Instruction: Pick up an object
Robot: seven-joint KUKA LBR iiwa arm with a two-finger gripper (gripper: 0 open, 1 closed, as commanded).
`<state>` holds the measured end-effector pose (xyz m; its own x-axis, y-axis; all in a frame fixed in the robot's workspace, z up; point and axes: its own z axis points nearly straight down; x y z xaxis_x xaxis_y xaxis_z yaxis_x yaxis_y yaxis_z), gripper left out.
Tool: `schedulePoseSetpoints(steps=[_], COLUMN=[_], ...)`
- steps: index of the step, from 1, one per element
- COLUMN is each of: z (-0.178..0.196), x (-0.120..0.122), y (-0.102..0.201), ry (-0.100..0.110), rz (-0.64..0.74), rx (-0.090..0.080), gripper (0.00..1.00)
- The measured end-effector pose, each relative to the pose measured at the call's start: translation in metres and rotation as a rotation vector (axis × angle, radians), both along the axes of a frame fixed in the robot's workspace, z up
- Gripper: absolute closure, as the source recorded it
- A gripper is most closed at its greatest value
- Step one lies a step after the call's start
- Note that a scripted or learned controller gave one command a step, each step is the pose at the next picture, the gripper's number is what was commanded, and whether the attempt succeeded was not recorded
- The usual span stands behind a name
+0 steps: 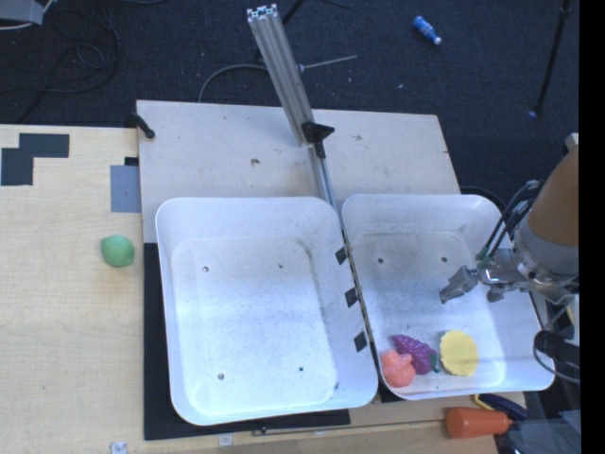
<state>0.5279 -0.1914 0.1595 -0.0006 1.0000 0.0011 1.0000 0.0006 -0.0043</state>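
currently approach step: gripper [460, 287], fingers apparently spread and holding nothing, hangs above the yellow piece [458, 353] at lower right; next we expect a descent onto it.

A grey robot arm [546, 244] with an orange band [560, 197] above its wrist, dark cables looping along its side, and a small metallic grey two-finger gripper [457, 288].

Pale wooden table [57, 348] bearing a white board [236, 154]. On the board, two white bins side by side: left bin [250, 310], right bin [425, 225]. A green ball [117, 251] rests on the wood, left of the bins.
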Motion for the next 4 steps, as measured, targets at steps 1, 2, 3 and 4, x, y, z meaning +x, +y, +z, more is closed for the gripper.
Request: schedulePoseSetpoints(steps=[1,2,3,4], z=[-0.057,-0.045,-0.003,0.046], x=[-0.004,-0.003,-0.001,-0.001], y=[-0.008,-0.009,-0.011,-0.011], ry=[0.001,-0.003,-0.007,-0.008], rz=[-0.001,-0.003,-0.001,-0.001], rx=[0.000,-0.001,-0.002,-0.002], gripper=[0.00,1.00,1.00,1.00])
